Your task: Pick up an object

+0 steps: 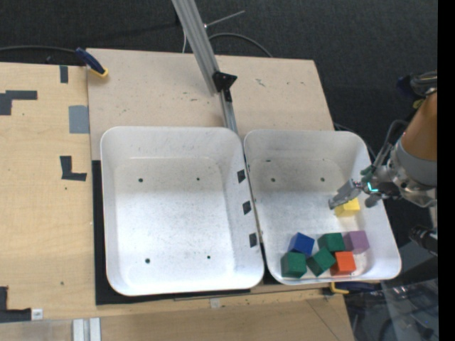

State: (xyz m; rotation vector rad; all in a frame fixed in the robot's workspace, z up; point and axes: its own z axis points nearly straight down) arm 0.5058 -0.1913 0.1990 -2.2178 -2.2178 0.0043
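Note:
My gripper (357,198) hangs over the right side of the right bin (298,155), below the arm's grey wrist. Its fingers (340,197) stand apart, so it is open. A yellow block (348,207) lies on the bin floor just under and between the fingertips; nothing shows it lifted. Along the bin's front edge sits a cluster of blocks: a blue one (301,244), a green one (331,243), a purple one (358,241), two more green ones (293,264) (320,261) and an orange one (345,262).
The left bin (170,212) sits beside the right one, the two sharing a raised rim at the middle. A metal pole (199,38) slants down from the top to the bins' back edge. The wooden bench (43,141) extends to the left.

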